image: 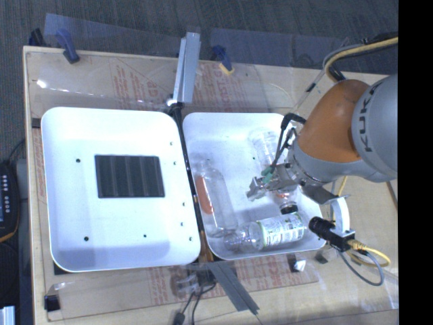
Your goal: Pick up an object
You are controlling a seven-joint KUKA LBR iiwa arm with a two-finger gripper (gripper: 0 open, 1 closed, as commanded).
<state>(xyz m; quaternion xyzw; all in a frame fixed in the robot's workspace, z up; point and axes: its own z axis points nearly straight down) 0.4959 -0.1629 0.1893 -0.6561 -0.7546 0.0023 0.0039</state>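
Camera view, slanted down on desk point(40, 80) with two white bins side by side. In right bin point(203, 124): labelled bottle point(276, 231), clear, lying on its side along near wall; orange bottle point(211, 196), clear with orange inside, lying lengthwise near left wall; clear container point(262, 143) toward far side, hard to make out against white. In left bin point(61, 134): dark ribbed panel point(128, 176) in middle. Arm point(338, 134) in from right, orange band above right bin's right edge. Tool point(265, 183) low inside right bin, mid-right, between clear container and labelled bottle, well apart from orange bottle. Reddish bit point(284, 196) just beside tool, too blurred to name. Tool state: cannot tell, released or clenched, too small and cluttered to read. No item visibly clamped in it. Progress, as a judgement: reach into bin apparently done, grasp unconfirmed, no lift. All three clear items seemingly resting on bin floor, none raised. Left to do: clamp on one item, probably whatever sits right under tool, then raise it clear of bin. Risk: round clear plastic, likely to roll or slip out. Overall early-to-mid, pick not yet achieved.
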